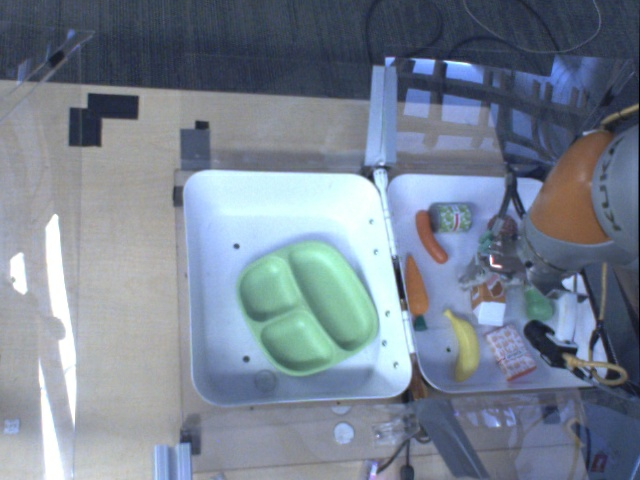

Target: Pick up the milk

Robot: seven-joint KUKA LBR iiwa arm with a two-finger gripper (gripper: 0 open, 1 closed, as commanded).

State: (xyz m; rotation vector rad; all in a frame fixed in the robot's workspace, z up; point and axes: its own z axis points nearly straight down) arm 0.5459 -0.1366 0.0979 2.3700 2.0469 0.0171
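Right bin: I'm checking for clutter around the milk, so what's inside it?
The right bin holds a can, sausage, carrot, banana and a carton. The arm covers whatever lies beneath it.

Grey arm (pixel 590 203) with orange band enters from right, wrist bent down; gripper (pixel 490 268) pointing down, low, fingers too cluttered to read.

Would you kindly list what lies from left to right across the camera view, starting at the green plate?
Green plate → carrot → hot dog → banana → gripper over small items → arm's orange band.
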